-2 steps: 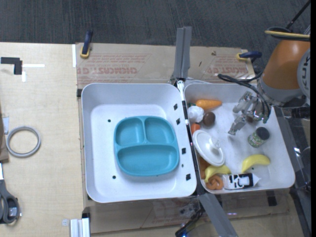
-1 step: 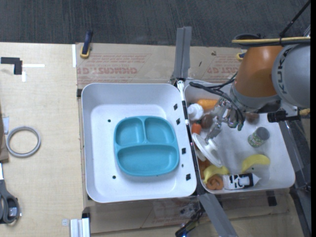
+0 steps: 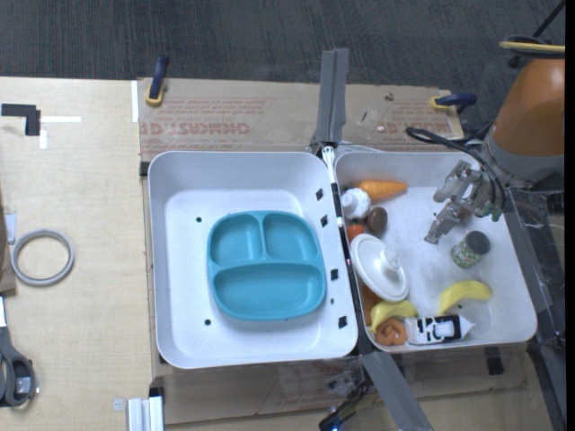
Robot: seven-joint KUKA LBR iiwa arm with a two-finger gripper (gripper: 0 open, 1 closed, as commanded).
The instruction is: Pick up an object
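Note:
My gripper (image 3: pixel 446 215) hangs over the right part of the right bin (image 3: pixel 422 164), fingers pointing down-left, nothing visibly between them. Just right of and below it stands a small greenish can (image 3: pixel 470 249). A yellow banana (image 3: pixel 464 293) lies below that. An orange carrot (image 3: pixel 382 189) lies near the bin's top left, with a white and brown round object (image 3: pixel 364 212) under it. A white lid-like dish (image 3: pixel 379 267) rests at the left middle. A yellow and orange toy (image 3: pixel 389 321) and a white black-marked tube (image 3: pixel 438 329) lie along the front edge.
The left bin (image 3: pixel 171 268) holds a blue divided plate (image 3: pixel 266 264). A grey divider bar (image 3: pixel 331 97) runs between the bins at the back. A roll of tape (image 3: pixel 38 257) and scissors (image 3: pixel 13 375) lie on the wooden bench at left.

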